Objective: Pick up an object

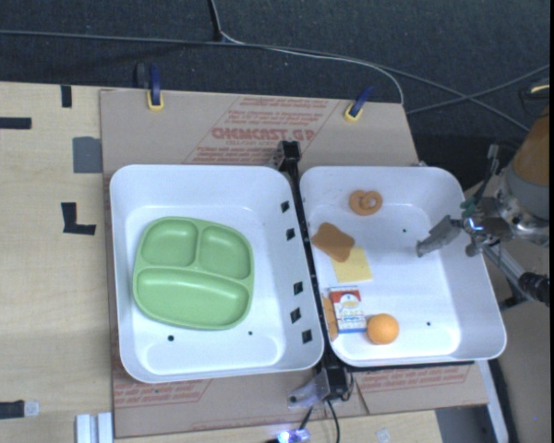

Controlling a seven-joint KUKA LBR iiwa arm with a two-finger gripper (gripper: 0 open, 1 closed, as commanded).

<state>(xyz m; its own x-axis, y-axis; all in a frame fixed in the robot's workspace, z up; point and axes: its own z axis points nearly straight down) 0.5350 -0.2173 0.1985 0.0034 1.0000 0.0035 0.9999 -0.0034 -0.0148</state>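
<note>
White right bin (443,192), small carton (347,310) lengthwise toward camera, claw (436,240) state unclear

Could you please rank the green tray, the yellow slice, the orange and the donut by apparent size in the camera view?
1. Green tray
2. Yellow slice
3. Orange and donut: too alike to rank.

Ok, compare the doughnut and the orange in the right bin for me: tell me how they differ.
The doughnut is a tan ring with a hole in the middle; the orange is a solid, brighter orange ball. The doughnut lies near the far wall of the right bin, with bare floor around it, while the orange sits near the front wall, right beside a small carton. Both are small, round and rest on the bin floor.
</note>
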